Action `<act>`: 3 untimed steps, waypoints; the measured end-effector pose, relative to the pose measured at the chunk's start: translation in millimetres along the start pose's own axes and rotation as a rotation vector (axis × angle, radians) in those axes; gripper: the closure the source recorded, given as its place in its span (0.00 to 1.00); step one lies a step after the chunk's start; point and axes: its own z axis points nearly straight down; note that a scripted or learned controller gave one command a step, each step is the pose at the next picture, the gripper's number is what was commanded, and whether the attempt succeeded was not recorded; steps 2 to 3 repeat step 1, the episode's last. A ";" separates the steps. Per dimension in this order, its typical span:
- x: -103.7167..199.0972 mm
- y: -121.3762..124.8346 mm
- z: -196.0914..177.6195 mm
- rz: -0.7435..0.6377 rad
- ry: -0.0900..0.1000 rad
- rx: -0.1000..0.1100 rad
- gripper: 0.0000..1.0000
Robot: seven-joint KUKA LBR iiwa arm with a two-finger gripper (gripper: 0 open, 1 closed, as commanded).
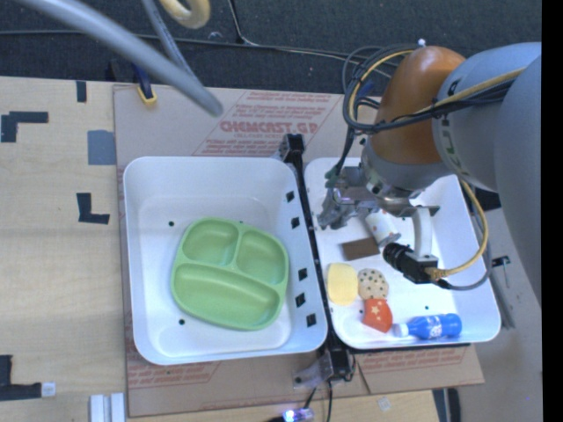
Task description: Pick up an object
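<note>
Arm poised over the right bin, nothing lifted yet

The gripper (339,207) hangs low near the upper-left corner of the right bin (471,227); whether it is released or clenched I cannot tell, and nothing shows in its grasp. The candidates lie along the bin's near side: a brown flat piece (359,250), a yellow block (342,283), a speckled cookie-like piece (373,282), a red-orange toy (377,314) and a blue-capped bottle (432,326). The left bin (141,236) holds a green divided plate (230,272). This looks like the approach step; next it must centre on one item and descend
</note>
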 end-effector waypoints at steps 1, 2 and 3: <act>52.1 -5.2 7.8 0.000 0.000 0.001 1.00; 52.1 -5.2 7.8 0.000 0.000 0.001 1.00; 52.1 -5.2 7.8 0.000 0.000 0.001 1.00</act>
